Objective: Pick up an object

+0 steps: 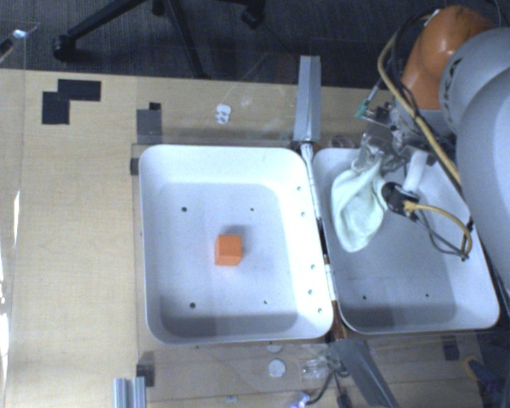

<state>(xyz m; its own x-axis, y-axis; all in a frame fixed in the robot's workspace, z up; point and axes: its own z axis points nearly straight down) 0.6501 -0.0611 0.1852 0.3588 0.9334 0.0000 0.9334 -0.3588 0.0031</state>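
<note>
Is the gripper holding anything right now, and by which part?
It appears so: a pale crumpled cloth hangs from the gripper by its upper end, over the right white bin.

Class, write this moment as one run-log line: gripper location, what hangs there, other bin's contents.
gripper: over right bin | white cloth: hanging below it | left bin: orange cube

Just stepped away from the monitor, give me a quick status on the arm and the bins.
Tool over right bin, pale cloth hanging beneath it, grip unconfirmed. Orange cube sits alone in left bin. Nothing in the way.
</note>
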